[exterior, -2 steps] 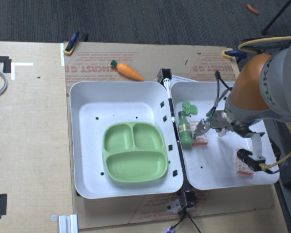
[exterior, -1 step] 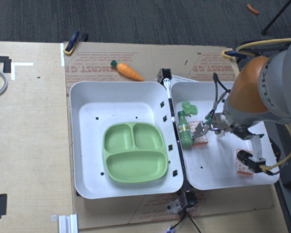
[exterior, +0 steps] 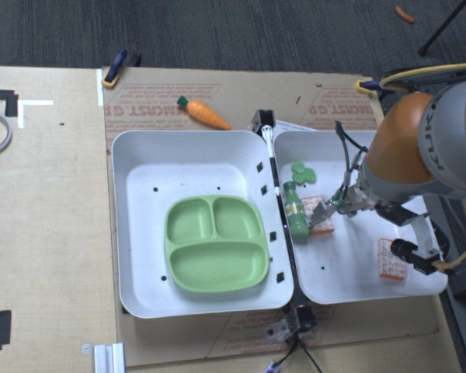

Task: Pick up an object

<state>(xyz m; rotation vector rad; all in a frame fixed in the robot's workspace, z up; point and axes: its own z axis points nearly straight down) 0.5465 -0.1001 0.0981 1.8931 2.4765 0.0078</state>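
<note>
Camera view | green bottle (exterior: 296,214) lying in right bin (exterior: 357,284) | end effector (exterior: 324,214) beside it

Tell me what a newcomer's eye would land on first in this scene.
The big grey arm with its orange band reaching in from the right over the right bin, its gripper low beside a green bottle. Next, the green divided plate in the left bin, and a toy carrot lying on the cardboard behind the bins.
</note>
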